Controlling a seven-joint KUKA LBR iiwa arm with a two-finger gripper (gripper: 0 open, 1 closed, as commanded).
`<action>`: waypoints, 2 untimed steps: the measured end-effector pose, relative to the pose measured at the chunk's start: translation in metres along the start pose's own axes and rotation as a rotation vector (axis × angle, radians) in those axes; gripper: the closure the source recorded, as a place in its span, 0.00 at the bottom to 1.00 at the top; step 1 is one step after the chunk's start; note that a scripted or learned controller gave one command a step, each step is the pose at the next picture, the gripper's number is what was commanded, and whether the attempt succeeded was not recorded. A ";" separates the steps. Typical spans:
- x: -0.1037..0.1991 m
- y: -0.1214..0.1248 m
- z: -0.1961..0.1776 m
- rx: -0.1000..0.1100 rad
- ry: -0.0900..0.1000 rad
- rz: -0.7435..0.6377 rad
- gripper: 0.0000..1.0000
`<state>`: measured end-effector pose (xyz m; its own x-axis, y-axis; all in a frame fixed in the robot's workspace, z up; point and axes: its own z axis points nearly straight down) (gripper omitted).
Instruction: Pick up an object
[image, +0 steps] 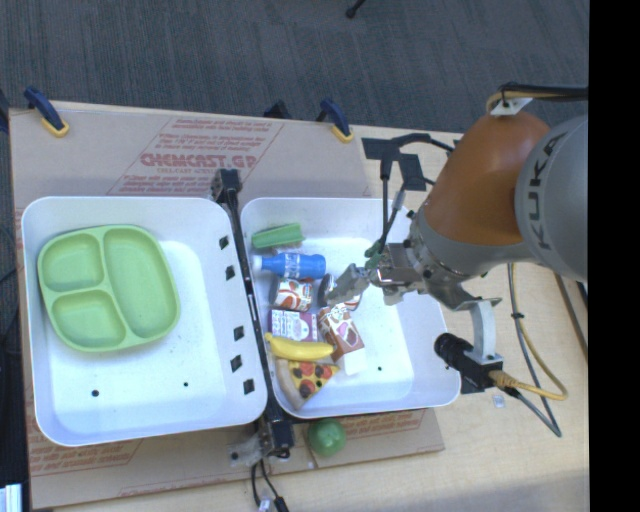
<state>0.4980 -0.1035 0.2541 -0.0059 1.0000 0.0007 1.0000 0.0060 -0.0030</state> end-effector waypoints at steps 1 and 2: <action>0.000 0.000 0.000 0.000 0.000 0.000 0.00; 0.000 0.000 0.000 0.000 0.000 0.000 0.00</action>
<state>0.4980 -0.1035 0.2541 -0.0060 1.0000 0.0007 1.0000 0.0060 -0.0030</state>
